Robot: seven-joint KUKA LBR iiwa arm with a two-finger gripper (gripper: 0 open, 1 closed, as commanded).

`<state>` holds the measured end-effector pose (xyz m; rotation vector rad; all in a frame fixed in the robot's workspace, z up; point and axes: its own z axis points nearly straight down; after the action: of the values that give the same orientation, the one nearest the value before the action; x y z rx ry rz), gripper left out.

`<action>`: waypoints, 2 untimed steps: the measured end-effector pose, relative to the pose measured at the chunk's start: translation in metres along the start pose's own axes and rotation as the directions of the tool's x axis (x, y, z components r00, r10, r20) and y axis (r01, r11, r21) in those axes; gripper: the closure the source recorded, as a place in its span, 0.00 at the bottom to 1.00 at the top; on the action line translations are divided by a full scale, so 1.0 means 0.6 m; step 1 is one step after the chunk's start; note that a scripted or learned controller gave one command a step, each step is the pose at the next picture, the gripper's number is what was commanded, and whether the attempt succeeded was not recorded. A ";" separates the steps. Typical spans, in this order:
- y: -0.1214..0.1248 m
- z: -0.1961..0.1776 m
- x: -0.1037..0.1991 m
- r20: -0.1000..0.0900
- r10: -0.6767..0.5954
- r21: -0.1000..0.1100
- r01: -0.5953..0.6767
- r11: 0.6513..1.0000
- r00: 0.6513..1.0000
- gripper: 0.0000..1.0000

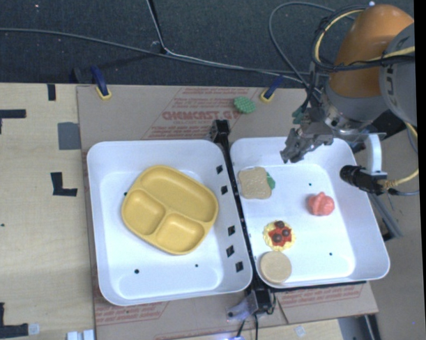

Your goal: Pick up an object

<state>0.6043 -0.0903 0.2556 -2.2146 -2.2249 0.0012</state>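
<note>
Lying flat across the scene: a pale wooden bench (33, 228) with black marks, a brown cardboard sheet (190, 114) clamped on top, dark carpet (124, 22) and trailing cables (195, 58) behind. Sitting loose on the cardboard near the back, a small green piece (244, 105). Reaching in from the right and angling down, the grey arm (376, 48), gripper (296, 150) hovering over the back edge of the right bin (342, 266), carrying nothing; opening of its tips impossible to tell. Resting in the left bin (108, 274), a yellow divided plate (170, 209). Lying in the right bin: a tan sandwich (254, 183) near the divider, a pizza slice (279, 234), a round cookie (276, 267), a red strawberry (321, 204) well apart
</note>
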 end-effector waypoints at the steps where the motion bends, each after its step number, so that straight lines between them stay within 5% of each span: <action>1: -0.038 0.024 0.075 0.001 0.001 0.002 -0.001 1.000 1.000 1.00; 2: -0.077 0.035 0.146 0.000 0.000 0.002 0.000 1.000 1.000 1.00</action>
<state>0.5574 -0.0029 0.2349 -2.2137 -2.2240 0.0035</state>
